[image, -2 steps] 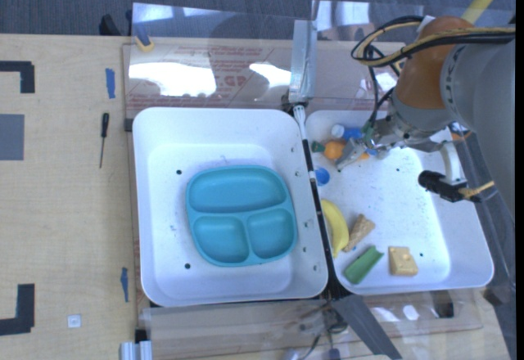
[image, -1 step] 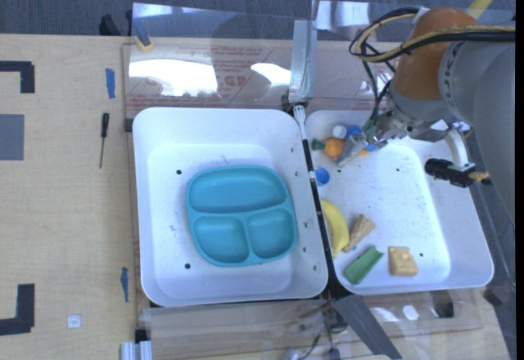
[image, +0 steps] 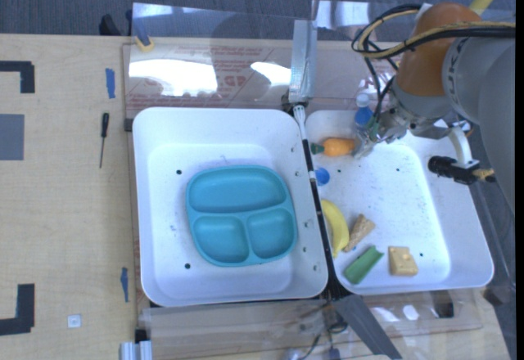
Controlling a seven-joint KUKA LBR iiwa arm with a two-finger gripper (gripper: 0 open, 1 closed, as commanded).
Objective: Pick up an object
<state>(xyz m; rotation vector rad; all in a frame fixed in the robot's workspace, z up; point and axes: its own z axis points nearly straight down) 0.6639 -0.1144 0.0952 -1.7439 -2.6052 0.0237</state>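
Orange object (image: pixel 337 146) in right bin (image: pixel 458 256) | tool (image: pixel 370 136) beside it, grip unclear | wooden bench (image: pixel 57 227)

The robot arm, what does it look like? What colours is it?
The arm is fat, round and grey, with an orange band above the wrist. Black and yellow cables loop over it. The gripper at its tip is small and metal-looking.

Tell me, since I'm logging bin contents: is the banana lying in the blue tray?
No, the banana lies in the right bin; the blue tray sits in the left bin.
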